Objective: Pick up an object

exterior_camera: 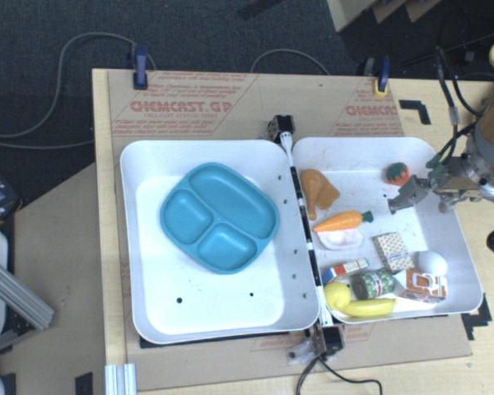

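- Gripper (pixel 420 194) hangs over the right bin's (pixel 465 262) upper right part, reaching in from the right; whether it is spread or pinched I cannot tell, and nothing shows between its tips.
- Nearest object: a small red and green piece (pixel 397 173), just up-left of the gripper, apart from it.
- Carrot (pixel 341 220) lies to the left of the gripper, on a white item (pixel 339 239), with a tan piece (pixel 318 191) above it by the bin divider.
- Below the gripper: patterned box (pixel 392 251), white ball (pixel 431 263), orange and white pack (pixel 426 285).
- Along the near wall: banana (pixel 358 303), dark can (pixel 372 285), small red and blue item (pixel 344 268).
- Left bin (pixel 140 220) holds a blue tray (pixel 219 217).
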`<state>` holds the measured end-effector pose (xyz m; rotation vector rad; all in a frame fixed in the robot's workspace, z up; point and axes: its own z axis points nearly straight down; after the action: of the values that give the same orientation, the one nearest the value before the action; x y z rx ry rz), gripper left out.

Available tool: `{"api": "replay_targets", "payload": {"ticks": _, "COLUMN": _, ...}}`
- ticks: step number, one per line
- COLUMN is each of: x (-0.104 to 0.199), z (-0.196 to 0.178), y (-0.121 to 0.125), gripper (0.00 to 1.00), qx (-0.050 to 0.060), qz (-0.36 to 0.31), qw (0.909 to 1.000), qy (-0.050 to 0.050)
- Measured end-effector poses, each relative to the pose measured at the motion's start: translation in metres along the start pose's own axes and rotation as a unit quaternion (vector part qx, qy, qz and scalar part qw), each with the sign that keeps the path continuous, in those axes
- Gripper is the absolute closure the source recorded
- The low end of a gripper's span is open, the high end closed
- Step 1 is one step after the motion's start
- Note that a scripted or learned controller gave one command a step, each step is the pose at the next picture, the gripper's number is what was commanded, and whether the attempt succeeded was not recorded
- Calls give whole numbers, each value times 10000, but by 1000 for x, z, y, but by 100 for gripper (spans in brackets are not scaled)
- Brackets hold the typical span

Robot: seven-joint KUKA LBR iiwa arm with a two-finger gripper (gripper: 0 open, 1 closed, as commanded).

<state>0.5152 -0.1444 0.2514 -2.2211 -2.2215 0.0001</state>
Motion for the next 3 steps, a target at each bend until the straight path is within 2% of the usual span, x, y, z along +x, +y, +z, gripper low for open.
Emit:
{"api": "replay_targets", "payload": {"ticks": 1, "x": 24, "z": 117, "y": -39, "gripper": 0, "qx": 63, "qz": 3, "qw": 10000, "qy": 24}}
{"api": "replay_targets", "payload": {"ticks": 2, "x": 49, "z": 169, "y": -36, "gripper": 0, "qx": 14, "qz": -5, "qw": 10000, "qy": 11}}
{"api": "replay_targets", "payload": {"ticks": 3, "x": 53, "z": 167, "y": -36, "gripper": 0, "qx": 0, "qz": 1, "qw": 10000, "qy": 4}}
